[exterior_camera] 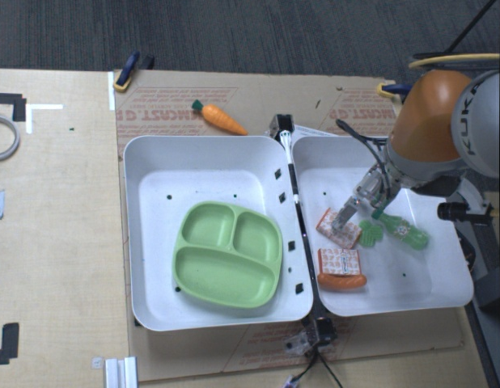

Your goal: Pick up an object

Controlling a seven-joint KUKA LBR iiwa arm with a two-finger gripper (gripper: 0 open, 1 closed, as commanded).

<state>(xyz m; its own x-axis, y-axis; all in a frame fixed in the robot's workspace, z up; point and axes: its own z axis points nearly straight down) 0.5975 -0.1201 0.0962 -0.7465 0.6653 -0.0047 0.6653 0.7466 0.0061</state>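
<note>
Reaching down into the right bin [444, 285], my gripper [345, 225] is low over a small red and white packet [332, 226] that lies near the bin's left wall. From this slanted view I cannot tell how the gripper is set, and I do not see any object clearly held in it, so I do not claim a hold.

Just beside the gripper, to the right, lies a green bottle-like object [396, 230]; its leafy end is almost touching the packet. Nearer the front of the bin there is a second red and white packet [339, 261], and a toy sausage [342, 281] lies against it. Further out, the left bin [145, 241] carries a green divided plate [228, 255]. A toy carrot [220, 118] rests on the cardboard [177, 103] behind the bins.

I think the packet under me is the object to pick. It looks flat and thin, so it may slide away instead of rising. The green object is so close that I may push it or catch it together with the packet. The bin wall on the left also gives little room, and a small error to that side could make me hit it.
</note>
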